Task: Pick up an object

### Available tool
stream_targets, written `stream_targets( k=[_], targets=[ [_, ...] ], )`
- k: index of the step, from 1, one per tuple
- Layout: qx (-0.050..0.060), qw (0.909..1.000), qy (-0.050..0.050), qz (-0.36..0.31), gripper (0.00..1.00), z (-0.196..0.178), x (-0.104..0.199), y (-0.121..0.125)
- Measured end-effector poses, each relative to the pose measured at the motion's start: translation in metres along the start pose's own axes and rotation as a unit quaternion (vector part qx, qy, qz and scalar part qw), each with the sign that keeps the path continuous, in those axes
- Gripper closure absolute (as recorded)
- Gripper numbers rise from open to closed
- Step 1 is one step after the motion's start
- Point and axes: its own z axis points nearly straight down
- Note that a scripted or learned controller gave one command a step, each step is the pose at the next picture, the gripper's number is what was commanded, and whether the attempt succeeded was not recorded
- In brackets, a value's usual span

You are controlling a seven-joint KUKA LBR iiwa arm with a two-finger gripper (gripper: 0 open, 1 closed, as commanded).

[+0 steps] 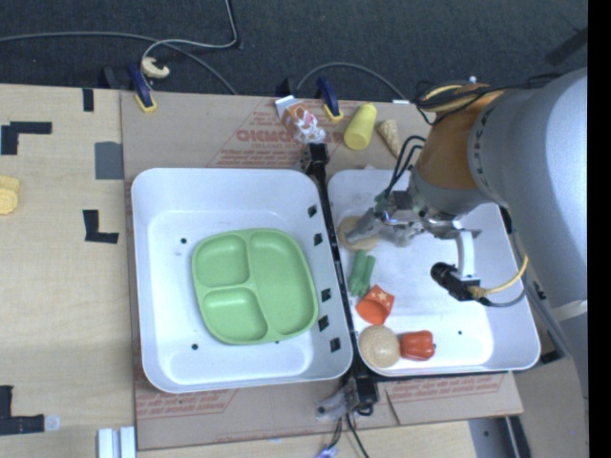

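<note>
Pincer (382, 219), grip state unclear, sits low in right bin (496, 351); green piece (361, 273) lies just below it.

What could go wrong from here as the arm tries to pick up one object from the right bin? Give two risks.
1. The hand sits low by the tan object near the bin's left wall, so it may bump the wall or just push the object against it.
2. The green piece, orange piece, beige ball and red piece lie close together, so a grasp may nudge neighbours.
</note>
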Motion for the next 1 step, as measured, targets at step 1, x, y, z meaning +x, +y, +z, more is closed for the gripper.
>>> stream_targets(
  k=[1],
  targets=[
    [0.001, 1.0, 0.001, -0.001, 0.0, 0.0003, -0.0037, -0.0065]
  ],
)
